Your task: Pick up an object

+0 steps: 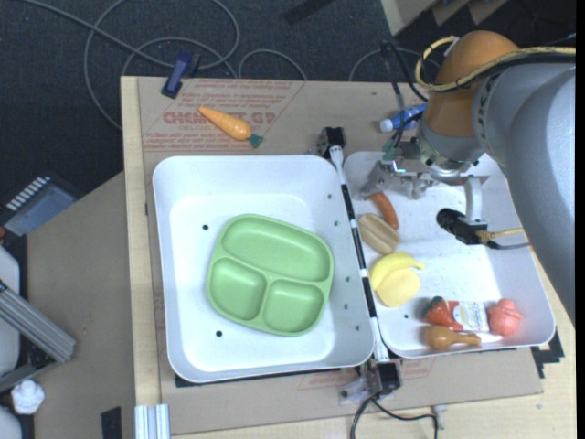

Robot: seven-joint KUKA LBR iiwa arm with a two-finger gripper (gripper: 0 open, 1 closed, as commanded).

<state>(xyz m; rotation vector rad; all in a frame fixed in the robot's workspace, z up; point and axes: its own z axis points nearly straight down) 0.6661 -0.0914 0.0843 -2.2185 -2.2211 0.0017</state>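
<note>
Hot dog (388, 210), far-left in the right bin (526, 286) just below the gripper (407, 174) (finger state: cannot tell), looks like light, stiff, smooth toy plastic, likely slippery, so judged best pinched across its narrow middle, clear of the bun (377, 233) beside it.

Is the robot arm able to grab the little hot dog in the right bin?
Probably yes. The gripper hangs right above the hot dog, with nothing lying over it; the bread roll just beside it might get bumped.
</note>
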